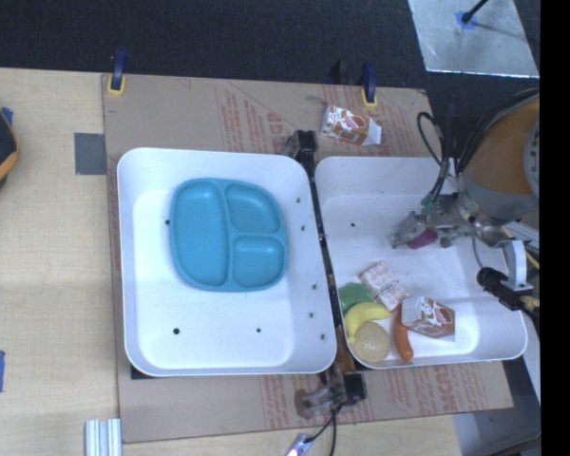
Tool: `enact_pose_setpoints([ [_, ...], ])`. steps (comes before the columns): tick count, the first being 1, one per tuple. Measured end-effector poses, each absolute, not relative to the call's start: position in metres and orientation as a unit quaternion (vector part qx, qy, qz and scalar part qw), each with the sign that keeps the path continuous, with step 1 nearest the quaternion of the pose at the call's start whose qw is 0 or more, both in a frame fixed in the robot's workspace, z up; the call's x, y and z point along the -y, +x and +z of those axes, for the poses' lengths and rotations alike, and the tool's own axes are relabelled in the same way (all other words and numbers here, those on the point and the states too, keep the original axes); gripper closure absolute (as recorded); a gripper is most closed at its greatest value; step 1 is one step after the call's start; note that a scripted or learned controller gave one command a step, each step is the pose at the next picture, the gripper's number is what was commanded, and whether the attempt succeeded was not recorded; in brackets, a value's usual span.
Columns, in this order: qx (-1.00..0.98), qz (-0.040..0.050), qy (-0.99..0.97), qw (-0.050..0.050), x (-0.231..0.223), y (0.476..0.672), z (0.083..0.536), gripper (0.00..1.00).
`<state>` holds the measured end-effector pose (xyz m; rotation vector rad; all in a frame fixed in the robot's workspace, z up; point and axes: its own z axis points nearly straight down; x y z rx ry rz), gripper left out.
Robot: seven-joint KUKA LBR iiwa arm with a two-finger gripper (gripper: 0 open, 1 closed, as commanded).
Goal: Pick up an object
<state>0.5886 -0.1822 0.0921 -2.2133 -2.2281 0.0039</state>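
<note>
We see a purple object (pixel 421 238) at the gripper (pixel 410 235) in the right bin (pixel 361 183), above the food cluster (pixel 389 316), grip and finger spread unclear, so we should lift slowly and straight.

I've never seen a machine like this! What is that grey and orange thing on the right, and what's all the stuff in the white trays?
That is a robot arm. One camera looks down on it from above the bench. The arm reaches in from the right, and its gripper sits low over the right bin. Something purplish is at its tip, but I can't tell if it holds it. Nearer the front lie toy foods: a carrot, a yellow piece, a green piece, and two small packets. The left bin holds a blue divided plate. Another packet lies behind the bins.
</note>
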Motion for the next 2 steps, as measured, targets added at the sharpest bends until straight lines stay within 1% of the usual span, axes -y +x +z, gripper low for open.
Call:
enact_pose_setpoints([
  [1,0.708,0.0004,-0.706,0.001,0.188,0.619,0.092,0.00],
  [2,0.709,0.0008,-0.705,0.001,0.189,0.620,0.103,1.00],
])
